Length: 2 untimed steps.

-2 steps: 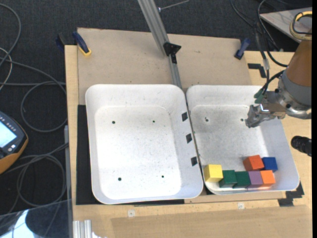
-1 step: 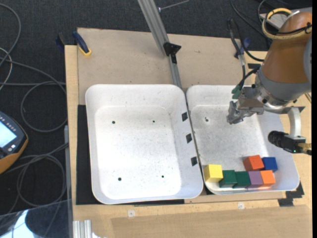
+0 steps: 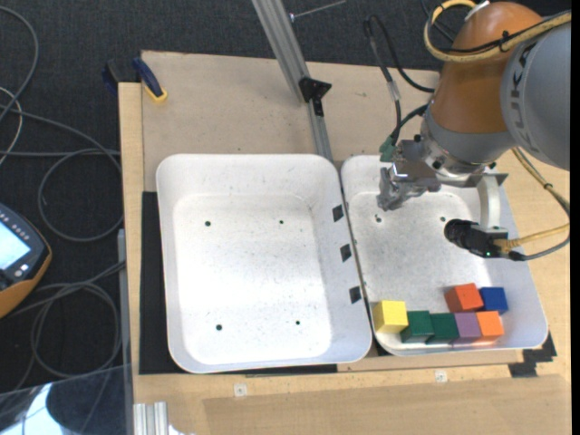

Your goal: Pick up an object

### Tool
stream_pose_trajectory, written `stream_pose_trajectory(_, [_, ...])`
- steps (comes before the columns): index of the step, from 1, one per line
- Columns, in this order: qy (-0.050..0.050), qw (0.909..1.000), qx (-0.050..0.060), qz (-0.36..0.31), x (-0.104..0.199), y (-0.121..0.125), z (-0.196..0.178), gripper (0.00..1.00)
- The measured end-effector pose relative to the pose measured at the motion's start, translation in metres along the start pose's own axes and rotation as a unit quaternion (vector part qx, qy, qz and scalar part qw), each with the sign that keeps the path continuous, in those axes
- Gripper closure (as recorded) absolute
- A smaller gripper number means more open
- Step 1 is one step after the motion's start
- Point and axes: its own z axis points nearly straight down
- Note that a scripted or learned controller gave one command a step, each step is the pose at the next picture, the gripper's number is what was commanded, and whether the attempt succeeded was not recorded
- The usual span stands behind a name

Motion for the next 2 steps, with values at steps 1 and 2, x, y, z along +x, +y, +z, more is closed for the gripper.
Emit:
stream_pose_trajectory(1, [0.0,1.0,-0.001,0.0,0.05,0.024,-0.009,1.0])
stream_pose_trajectory(2, [0.0,1.0,-0.001,0.0,0.097,0.056,-0.013,1.0])
